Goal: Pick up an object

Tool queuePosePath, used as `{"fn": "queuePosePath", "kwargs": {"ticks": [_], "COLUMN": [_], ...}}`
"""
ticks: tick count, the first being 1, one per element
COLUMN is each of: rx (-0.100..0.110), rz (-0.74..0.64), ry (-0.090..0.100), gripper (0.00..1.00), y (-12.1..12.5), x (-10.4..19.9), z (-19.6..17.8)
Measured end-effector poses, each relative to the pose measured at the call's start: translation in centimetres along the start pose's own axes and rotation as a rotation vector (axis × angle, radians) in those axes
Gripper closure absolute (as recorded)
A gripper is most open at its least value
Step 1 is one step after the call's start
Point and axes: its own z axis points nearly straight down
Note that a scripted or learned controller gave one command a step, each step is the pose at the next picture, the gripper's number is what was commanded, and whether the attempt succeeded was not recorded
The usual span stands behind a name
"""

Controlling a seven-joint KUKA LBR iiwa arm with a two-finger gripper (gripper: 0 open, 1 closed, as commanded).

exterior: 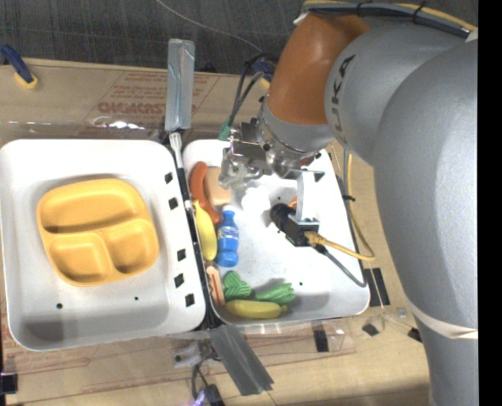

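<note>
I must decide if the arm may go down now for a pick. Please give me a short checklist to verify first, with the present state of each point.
1. Objects to pick lie in the right bin: ok. A blue bottle, a banana and a green item lie along its left and front sides.
2. Pincer is over the right bin: ok, near its back left corner.
3. Pincer holds nothing yet: cannot tell, the wrist hides the tips.
4. Pincer is centred over one object: cannot tell.
5. Objects are apart enough for a clean grasp: not ok, they crowd together by the wall.
6. Left bin with the yellow tray is out of the arm's way: ok.
</note>
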Motion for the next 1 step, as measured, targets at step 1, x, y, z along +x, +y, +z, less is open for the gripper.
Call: {"fn": "queuePosePath", "kwargs": {"ticks": [1], "rx": [0.008], "rz": [0.004], "ry": [-0.004], "gripper": [0.00], "y": [-0.14], "x": [-0.31], "z": [0.40]}}
